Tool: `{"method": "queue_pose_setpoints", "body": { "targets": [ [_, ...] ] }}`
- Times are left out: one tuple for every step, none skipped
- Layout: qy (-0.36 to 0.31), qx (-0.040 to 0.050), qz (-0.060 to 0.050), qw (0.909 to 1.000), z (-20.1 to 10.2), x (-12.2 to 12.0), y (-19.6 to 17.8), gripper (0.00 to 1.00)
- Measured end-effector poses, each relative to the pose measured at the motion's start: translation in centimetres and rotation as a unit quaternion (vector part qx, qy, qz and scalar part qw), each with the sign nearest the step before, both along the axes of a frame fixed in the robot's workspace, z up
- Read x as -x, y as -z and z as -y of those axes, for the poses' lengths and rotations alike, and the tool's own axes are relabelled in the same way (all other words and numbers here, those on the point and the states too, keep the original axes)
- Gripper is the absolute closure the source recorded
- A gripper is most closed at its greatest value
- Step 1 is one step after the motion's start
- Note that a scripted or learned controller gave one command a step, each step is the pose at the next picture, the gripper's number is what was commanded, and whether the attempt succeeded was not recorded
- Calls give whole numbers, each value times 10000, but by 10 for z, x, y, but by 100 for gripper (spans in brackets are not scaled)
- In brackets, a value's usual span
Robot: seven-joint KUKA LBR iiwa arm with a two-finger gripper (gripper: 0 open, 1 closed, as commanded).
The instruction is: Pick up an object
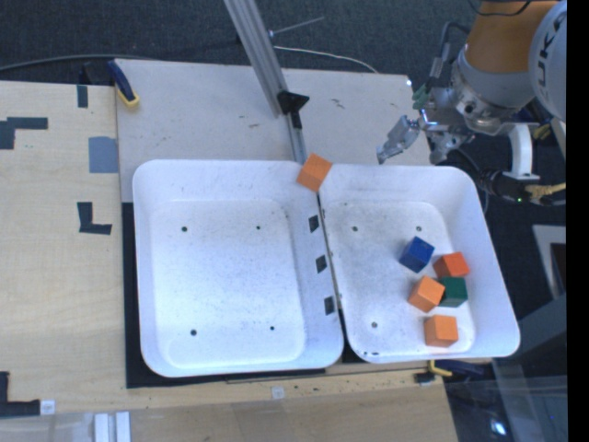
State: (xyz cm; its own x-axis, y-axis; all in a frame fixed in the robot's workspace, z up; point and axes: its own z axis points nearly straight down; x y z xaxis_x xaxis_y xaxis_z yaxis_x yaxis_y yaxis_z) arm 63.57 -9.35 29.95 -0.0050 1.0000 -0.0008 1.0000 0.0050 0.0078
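Gripper [398,144] hangs above the bench just beyond the far rim of the right bin [479,201], off that bin's far edge, w/ nothing between its fingers; whether they're spread or closed, can't tell at this angle. Arm [502,53] behind it is grey metal w/ orange band, cables looping round the wrist.

Landmark = right bin, a shallow white plastic tray w/ rounded corners, floor speckled w/ dark flecks. Cubes cluster at its near-right part: blue cube [417,253] sits farthest into the bin, red-orange cube [451,265] just right of it, green cube [455,291] touching below that, orange cube [426,294] beside the green on its left, another orange cube [441,330] nearest the front rim. All well apart from gripper, nothing covering them.

One more orange block [315,171] perches on the bin's far-left corner rim, at the seam w/ the left bin [147,201]. Ribbed aluminium pole [258,40] slants up from just behind that corner. Bench top is pale board.
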Motion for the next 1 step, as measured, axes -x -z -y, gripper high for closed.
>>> {"method": "queue_pose_setpoints", "body": {
  "targets": [
    [-3,-6,-9,10000,-34,3,-53,0]
  ]
}}
